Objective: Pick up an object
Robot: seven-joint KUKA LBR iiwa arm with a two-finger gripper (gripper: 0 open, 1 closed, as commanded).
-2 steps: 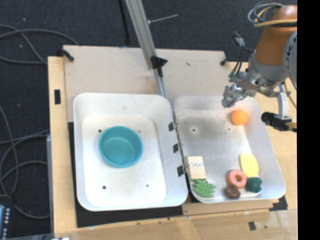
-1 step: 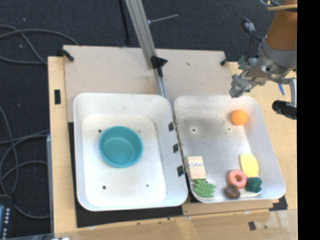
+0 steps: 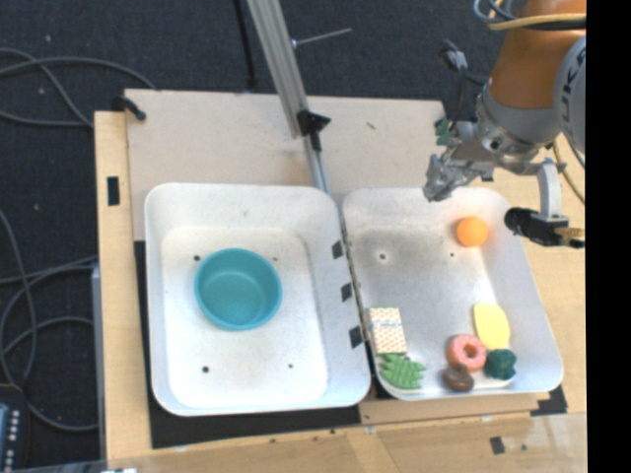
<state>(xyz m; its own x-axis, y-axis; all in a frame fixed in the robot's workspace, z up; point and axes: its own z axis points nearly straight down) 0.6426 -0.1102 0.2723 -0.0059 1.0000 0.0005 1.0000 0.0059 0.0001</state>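
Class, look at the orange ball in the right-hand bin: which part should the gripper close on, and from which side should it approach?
Grip the orange ball across its widest middle, coming straight down from above. It is round and sits alone on the right bin floor, so any finger direction probably fits. The gripper hangs just up-left of it.

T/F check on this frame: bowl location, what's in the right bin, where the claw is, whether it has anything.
1. The teal bowl sits in the left bin. True.
2. The orange ball lies in the left bin. False: it is in the right bin, near its far edge.
3. The claw hangs above the right bin's far edge. True.
4. The claw grips the pink donut. False: the donut lies at the bin's near edge, beside the yellow piece.
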